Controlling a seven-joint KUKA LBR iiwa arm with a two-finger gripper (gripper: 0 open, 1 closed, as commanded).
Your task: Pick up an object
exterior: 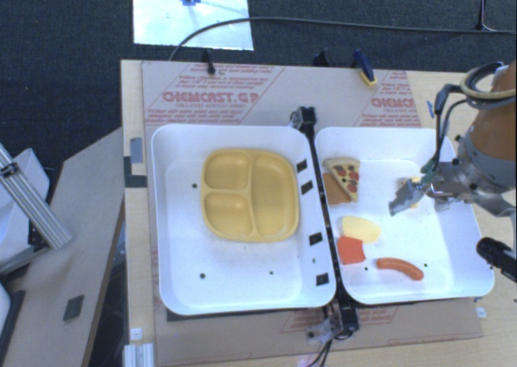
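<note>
The right bin point(452, 280) holds a pizza slice toy point(341, 179) near its far left corner, a pale yellow piece point(360, 229) below it, an orange-red block point(350, 250) touching that piece, and a sausage point(399, 268) near the front. My gripper point(405, 196) hangs over the middle of the right bin, reaching in from the right, to the right of the pizza slice and above the sausage. A small yellow bit point(417, 181) shows just beside its tip. Nothing shows between the fingers.
The left bin point(182, 276) holds a yellow divided plate point(249, 195). A black clip strip point(315, 212) joins the two bins. A blue clamp point(364, 67) sits at the bench's far edge, and cables point(452, 99) loop near the arm's wrist.
</note>
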